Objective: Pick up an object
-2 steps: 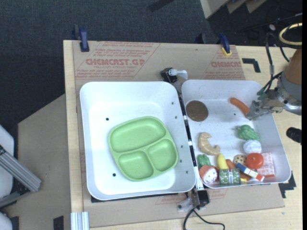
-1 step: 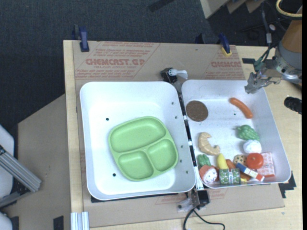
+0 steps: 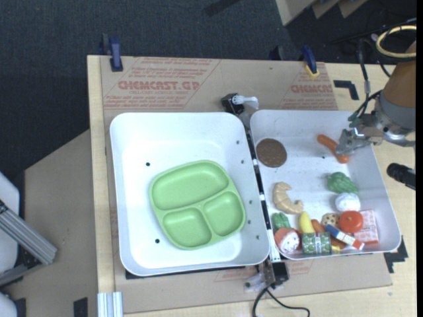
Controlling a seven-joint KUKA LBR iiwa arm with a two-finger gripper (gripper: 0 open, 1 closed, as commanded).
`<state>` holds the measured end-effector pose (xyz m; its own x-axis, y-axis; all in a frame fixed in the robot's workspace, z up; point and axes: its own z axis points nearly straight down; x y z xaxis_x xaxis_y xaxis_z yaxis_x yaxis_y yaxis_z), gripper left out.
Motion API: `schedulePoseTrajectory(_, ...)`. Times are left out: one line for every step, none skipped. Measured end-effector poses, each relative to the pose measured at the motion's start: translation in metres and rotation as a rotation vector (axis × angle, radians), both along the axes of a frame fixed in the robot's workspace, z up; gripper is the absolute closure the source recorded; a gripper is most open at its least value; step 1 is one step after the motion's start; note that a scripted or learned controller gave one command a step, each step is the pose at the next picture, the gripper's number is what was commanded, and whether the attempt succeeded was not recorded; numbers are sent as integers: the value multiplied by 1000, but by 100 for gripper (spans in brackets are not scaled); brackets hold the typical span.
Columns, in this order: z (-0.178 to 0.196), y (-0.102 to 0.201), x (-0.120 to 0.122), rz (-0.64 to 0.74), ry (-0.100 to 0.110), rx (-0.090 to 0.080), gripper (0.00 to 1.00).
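Observation:
My gripper [image 3: 349, 142] reaches in from the right and sits low over the far right part of the right bin [image 3: 301, 125]. Directly under and beside it lies a small orange carrot-like piece [image 3: 328, 144], with its right end hidden below the gripper. Whether the two touch is unclear. Further forward in that bin are a brown round disc [image 3: 271, 153], a tan croissant [image 3: 285, 198], a green leafy piece [image 3: 341, 181], a white ball [image 3: 347, 202] and a red tomato [image 3: 351, 220].
A heap of small toy foods fills the right bin's front corner, including a yellow piece [image 3: 305, 223], a strawberry [image 3: 288, 241] and a green can [image 3: 317, 244]. The left bin [image 3: 132, 150] holds a green divided plate [image 3: 197, 205]. Clamps and cables line the bench's far edge.

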<state>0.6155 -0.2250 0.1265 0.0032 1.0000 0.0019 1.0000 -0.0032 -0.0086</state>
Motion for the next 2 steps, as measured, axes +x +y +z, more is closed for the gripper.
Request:
schedulePoseTrajectory(5,1,3,3,-8,-2,0)
schedulePoseTrajectory(-43,20,52,5,-5,0,0)
